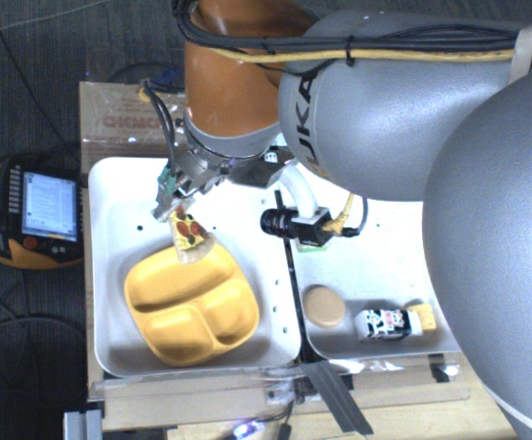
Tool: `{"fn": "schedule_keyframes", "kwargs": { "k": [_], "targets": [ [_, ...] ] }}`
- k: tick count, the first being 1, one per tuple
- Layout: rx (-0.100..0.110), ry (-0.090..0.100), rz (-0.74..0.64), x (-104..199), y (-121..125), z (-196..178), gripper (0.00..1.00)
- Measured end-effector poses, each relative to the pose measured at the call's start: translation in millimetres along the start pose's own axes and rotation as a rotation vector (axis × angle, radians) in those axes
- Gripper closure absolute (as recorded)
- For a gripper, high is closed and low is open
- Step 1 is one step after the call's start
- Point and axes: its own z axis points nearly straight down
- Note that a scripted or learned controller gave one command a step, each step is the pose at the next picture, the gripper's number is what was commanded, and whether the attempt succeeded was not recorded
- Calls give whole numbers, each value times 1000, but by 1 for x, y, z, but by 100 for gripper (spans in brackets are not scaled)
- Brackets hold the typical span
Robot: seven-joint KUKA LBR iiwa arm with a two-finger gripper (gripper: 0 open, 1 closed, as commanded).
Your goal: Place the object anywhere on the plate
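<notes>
A yellow divided plate (191,306) lies in the left bin (110,246). My gripper (178,207) hangs over the bin's upper middle, just above the plate's far rim. A small packet printed in red and yellow (189,235) hangs from the fingertips, its lower end touching or just over the plate's top edge. The packet appears pinched between the fingers.
The right bin (385,246) holds a round tan disc (324,307) and a small bottle with a black-and-white label (393,323) near its front. A cardboard box (124,113) sits behind the left bin. A handheld pendant with a screen (41,211) lies to the left.
</notes>
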Motion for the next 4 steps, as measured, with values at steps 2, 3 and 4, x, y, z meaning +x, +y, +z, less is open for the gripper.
{"fn": "schedule_keyframes", "kwargs": {
  "k": [2, 3, 4],
  "targets": [
    [-2, -2, 210, 12, -7, -146, 100],
    [-1, -2, 115, -20, -6, -71, 100],
    [-3, -3, -166, -65, -59, -96, 100]
  ]
}}
